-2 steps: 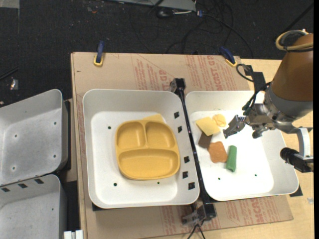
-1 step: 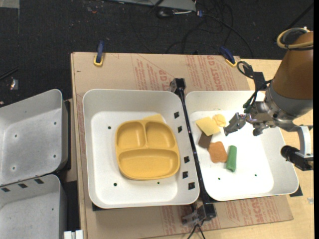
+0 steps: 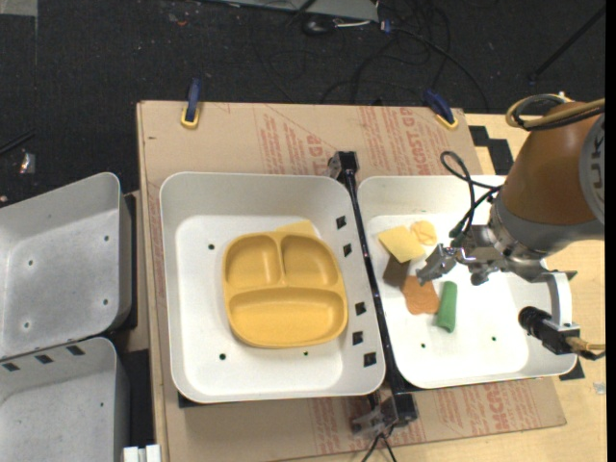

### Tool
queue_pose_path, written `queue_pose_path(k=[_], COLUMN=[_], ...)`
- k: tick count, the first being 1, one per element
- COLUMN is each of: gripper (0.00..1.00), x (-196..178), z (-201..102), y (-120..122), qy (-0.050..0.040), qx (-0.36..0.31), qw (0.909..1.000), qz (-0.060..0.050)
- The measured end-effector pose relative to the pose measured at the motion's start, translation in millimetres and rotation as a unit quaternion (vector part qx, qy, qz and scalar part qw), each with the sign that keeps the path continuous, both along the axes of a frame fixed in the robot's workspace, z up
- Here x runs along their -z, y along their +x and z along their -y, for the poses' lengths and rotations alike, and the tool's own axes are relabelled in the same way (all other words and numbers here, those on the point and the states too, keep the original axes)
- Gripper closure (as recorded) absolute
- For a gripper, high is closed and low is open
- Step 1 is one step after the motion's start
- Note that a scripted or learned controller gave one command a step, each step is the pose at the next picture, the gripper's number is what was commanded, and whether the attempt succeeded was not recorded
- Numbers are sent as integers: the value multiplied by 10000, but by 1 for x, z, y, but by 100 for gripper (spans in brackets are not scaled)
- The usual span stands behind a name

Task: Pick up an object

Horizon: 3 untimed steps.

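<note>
Camera view suggests the approach step: the gripper (image 3: pixel 435 266), whose grasp I cannot tell, hovers over the brown piece (image 3: pixel 420 296) beside the green block (image 3: pixel 447 307), needing descent next.

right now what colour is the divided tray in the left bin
Yellow-orange, the divided tray seen plainly in the camera view.

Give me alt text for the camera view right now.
The gripper hovers low in the right bin over a cluster of small items: a yellow block, a brown piece and a green piece. The left bin holds a yellow divided tray.
</note>
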<state>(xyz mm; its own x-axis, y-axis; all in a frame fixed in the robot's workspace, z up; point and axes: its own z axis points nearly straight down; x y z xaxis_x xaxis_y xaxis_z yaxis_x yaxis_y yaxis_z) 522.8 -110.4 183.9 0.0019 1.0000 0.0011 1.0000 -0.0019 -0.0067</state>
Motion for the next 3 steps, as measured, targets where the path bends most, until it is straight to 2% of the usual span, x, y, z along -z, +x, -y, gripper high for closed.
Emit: queue_pose_path(k=[1, 2, 3], gripper=[0, 0, 100], x=[48, 90, 82], z=[7, 10, 7], y=[2, 4, 3], qy=[-2, -32, -5], qx=[3, 6, 10], qw=[10000, 10000, 10000], qz=[8, 68, 38])
